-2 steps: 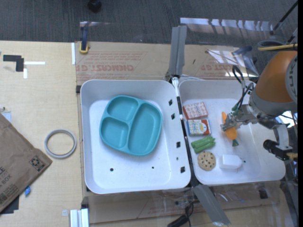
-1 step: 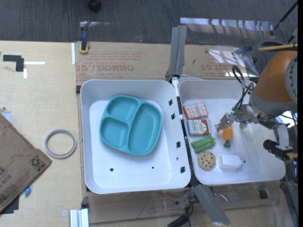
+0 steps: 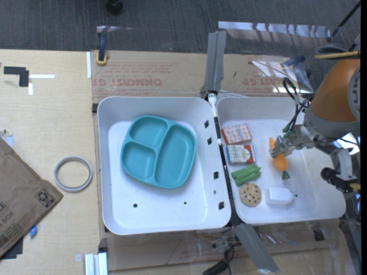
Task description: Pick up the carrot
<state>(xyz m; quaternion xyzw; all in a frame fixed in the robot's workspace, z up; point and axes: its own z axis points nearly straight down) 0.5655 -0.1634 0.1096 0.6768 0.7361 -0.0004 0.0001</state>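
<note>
Small orange carrot (image 3: 279, 162): we find it in the right shallow white bin (image 3: 321, 211), the gripper (image 3: 279, 149) directly over it; we cannot tell its grip. Leftward: green beans (image 3: 245, 173), round cookie (image 3: 250, 195).

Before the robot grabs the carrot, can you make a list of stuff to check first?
1. Carrot in sight in the right bin: ok.
2. Gripper over the carrot: ok, it sits right at the carrot's upper end.
3. Carrot between the fingers: cannot tell, the gripper covers that spot.
4. Room around the carrot: ok, the green beans and white block lie apart from it.
5. Small green piece just below the carrot: cannot tell if it is joined on.
6. Blue plate out of the way: ok, it is in the left bin.
</note>
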